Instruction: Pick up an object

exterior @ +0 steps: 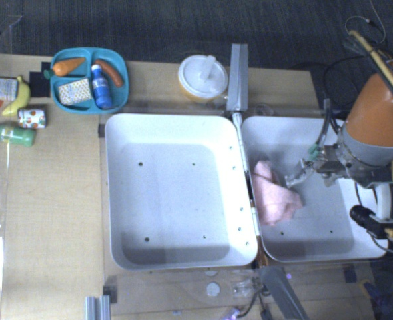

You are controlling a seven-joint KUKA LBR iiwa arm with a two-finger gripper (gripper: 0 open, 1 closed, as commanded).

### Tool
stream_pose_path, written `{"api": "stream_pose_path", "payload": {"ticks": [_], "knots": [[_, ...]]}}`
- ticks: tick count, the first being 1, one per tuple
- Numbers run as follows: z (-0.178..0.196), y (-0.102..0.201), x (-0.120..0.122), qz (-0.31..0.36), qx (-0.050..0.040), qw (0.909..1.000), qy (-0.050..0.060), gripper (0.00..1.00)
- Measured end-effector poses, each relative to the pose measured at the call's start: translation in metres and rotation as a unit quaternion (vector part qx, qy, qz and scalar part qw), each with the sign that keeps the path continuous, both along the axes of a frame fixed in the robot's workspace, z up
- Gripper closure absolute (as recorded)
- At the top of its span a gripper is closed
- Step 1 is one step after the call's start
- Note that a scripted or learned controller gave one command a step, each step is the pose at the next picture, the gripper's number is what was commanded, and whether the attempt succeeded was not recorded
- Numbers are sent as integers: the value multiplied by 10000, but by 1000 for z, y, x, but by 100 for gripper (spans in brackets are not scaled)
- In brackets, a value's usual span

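Observation:
A crumpled pink cloth [273, 195] lies in the right bin [316, 245], against its left wall. My gripper [296, 177] reaches in from the right, low over the bin. Its fingertips are at the cloth's upper right edge. I cannot make out whether they touch the cloth. The grey arm with its orange band [376, 115] stands over the bin's right side.
The left bin [173, 255] sits beside the right one. Behind the bins are a blue divided tray [119, 69] with toy food and a white lidded container [203, 77]. A banana [17, 96], a small can [32, 118] and a green bottle [9, 135] lie at far left.

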State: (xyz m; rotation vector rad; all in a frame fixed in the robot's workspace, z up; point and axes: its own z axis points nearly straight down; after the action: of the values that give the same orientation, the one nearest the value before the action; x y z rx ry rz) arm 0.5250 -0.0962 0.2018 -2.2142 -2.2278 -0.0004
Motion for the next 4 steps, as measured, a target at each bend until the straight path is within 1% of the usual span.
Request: {"api": "stream_pose_path", "payload": {"ticks": [1, 2, 3, 4], "knots": [[-105, -16, 33, 661, -11, 9978, -50, 0], [-109, 9, -24, 980, -34, 9951, -123, 0], [-109, 9, -24, 981, -34, 9951, -122, 0], [-32, -20, -16, 468, -6, 9989, -22, 0]]}}
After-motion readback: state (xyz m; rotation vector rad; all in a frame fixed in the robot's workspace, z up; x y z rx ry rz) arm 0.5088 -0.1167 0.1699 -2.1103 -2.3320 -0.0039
